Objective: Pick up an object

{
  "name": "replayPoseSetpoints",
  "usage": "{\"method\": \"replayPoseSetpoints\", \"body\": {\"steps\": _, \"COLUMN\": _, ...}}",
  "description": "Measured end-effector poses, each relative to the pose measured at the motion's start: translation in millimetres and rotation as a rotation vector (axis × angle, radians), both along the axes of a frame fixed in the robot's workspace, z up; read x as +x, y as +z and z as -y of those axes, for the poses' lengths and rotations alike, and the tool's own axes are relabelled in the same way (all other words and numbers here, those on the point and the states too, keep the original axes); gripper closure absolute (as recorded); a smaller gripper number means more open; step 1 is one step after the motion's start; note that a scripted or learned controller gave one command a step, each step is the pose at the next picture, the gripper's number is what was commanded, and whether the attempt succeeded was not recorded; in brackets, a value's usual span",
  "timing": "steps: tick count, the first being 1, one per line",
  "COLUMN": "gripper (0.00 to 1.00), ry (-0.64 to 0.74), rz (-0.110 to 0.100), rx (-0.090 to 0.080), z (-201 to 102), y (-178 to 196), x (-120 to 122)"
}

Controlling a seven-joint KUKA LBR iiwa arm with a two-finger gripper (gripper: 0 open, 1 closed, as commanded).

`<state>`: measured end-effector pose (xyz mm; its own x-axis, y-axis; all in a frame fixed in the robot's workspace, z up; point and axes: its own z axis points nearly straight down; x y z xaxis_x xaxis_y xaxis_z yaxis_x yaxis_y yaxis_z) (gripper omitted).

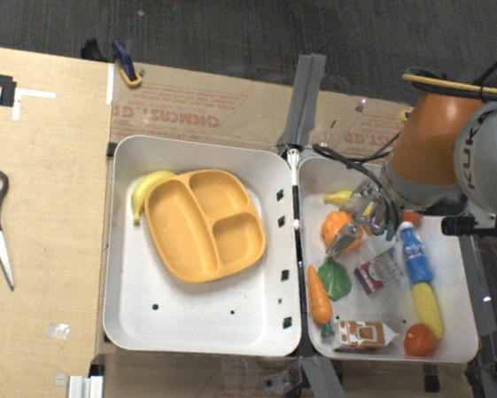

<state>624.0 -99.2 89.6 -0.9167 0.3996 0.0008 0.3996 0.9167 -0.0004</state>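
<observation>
Orange fruit (335,225) near the right bin's (458,351) far-left corner sits under our tool (351,235), whose finger state we cannot tell; closing on it comes next.

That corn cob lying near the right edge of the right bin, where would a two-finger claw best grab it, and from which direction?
Probably across the middle of the corn cob, coming straight down from above. It lies flat and long, so fingers closing across its narrow width should fit. The blue bottle touches its upper end and a tomato sits at its lower end, so the middle looks freest, though the bin wall is close on one side.
</observation>
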Motion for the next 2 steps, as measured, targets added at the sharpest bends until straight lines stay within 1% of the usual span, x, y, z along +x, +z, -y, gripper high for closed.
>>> {"method": "replayPoseSetpoints", "body": {"steps": 1, "gripper": 0.0, "ry": 0.009, "rz": 0.002, "rx": -0.001, "z": -3.4, "y": 0.4, "x": 6.2}}
{"method": "replayPoseSetpoints", "body": {"steps": 2, "gripper": 1.0, "ry": 0.011, "rz": 0.0, "rx": -0.002, "z": -3.4, "y": 6.6, "x": 6.6}}
